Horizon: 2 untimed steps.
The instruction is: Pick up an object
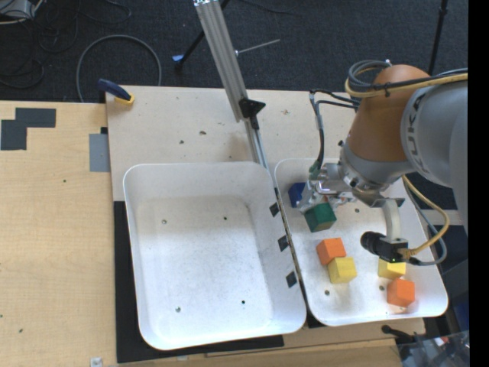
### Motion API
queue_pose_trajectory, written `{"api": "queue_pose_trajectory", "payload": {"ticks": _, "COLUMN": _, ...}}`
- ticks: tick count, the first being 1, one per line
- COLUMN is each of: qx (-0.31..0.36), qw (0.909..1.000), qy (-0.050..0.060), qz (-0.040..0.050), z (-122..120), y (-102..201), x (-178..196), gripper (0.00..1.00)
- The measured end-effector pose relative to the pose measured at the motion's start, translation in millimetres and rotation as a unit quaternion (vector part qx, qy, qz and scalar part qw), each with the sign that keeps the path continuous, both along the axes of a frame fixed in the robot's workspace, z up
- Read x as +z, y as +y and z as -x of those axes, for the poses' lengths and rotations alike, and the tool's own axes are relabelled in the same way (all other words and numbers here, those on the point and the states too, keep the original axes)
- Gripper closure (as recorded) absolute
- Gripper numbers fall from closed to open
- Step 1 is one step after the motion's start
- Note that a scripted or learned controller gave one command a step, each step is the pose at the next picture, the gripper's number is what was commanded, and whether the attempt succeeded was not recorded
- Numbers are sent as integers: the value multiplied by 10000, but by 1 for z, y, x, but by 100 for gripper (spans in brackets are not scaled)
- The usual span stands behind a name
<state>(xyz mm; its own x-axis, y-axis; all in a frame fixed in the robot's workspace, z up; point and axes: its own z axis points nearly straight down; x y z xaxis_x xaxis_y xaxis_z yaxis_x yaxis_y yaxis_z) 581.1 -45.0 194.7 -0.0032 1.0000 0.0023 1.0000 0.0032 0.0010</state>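
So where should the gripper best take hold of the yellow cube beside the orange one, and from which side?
Probably from above, closing on the two free side faces of the yellow cube. The orange cube touches its upper-left, so avoid that side.

2 bins side by side on bench (183, 128): left bin (153, 205), right bin (428, 300). All blocks in right bin. Gripper (325, 193) over its far-left part, w/ one block (320, 217) just below it & a small object (296, 195) just left. Nearer cam, 2 blocks touching: one (331, 250) behind, other (342, 270) in front. To their right, 2 more: one (392, 266) behind, one (400, 291) in front, close to near-right corner
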Motion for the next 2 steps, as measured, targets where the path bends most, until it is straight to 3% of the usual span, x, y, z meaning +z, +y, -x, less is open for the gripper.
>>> {"api": "queue_pose_trajectory", "payload": {"ticks": 1, "qx": 2, "qw": 10000, "qy": 40, "qz": -4, "z": 31, "y": 54, "x": -5, "gripper": 100}}
{"api": "queue_pose_trajectory", "payload": {"ticks": 2, "qx": 19, "qw": 10000, "qy": 25, "qz": -5, "z": 23, "y": 140, "x": -5, "gripper": 100}}
